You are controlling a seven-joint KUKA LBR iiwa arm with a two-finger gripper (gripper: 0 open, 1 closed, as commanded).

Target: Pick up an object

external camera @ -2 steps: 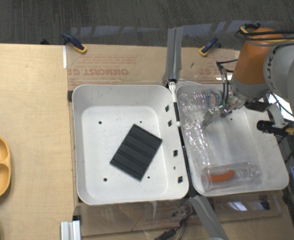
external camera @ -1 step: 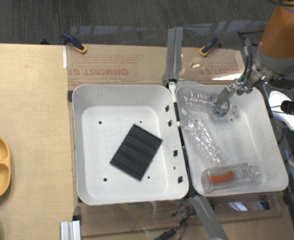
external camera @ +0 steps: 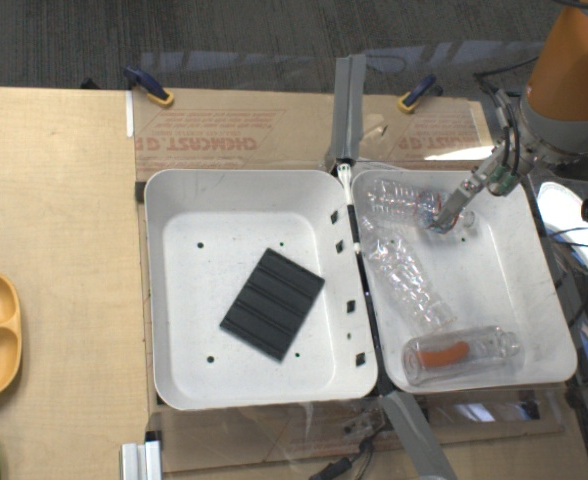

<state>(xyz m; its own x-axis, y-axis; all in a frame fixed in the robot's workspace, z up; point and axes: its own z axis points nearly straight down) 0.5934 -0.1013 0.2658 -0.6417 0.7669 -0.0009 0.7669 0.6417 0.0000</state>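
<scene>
white bins: two shallow trays side by side on a wood bench; left bin (external camera: 174, 368), right bin (external camera: 534, 298).
arm: grey w/ orange band, reaches in from the right; gripper (external camera: 444, 220) low over the right bin's upper part, tip at the cap end of a clear bottle.
tool state: can't tell, tip too small and dark to read.
upper bottle (external camera: 402, 204): clear crumpled plastic, long axis approx. left-right, cap end toward the gripper.
middle bottle (external camera: 406, 280): clear, crushed, long axis diagonal, upper left to lower right.
lower bottle (external camera: 462, 352): clear w/ orange item inside, long axis left-right, near the bin's front wall.
black panel (external camera: 272, 303): ribbed rectangle, left bin, long axis diagonal, lower left to upper right.
</scene>
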